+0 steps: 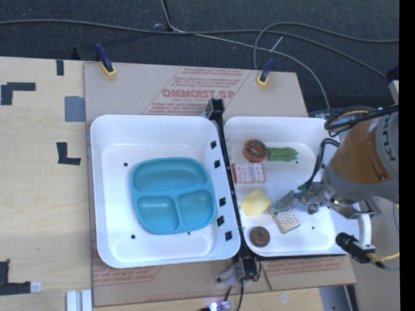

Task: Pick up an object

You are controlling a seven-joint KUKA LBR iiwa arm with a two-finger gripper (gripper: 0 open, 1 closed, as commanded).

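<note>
The arm (366,157) reaches in from the right over the right bin (310,129), its claw (285,204) low among the things there; whether it is wide or narrow I cannot tell. Just beside it lie a lemon (255,203) and a speckled square (286,221). A brown disc (260,236), a red-checked packet (249,173), a doughnut (255,150) and a green piece (283,153) lie around. The left bin (107,141) holds a blue tray (173,194).

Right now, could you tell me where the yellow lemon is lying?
The yellow lemon lies in the right bin, near the divider, below the small patterned box and above the brown round piece.
</note>
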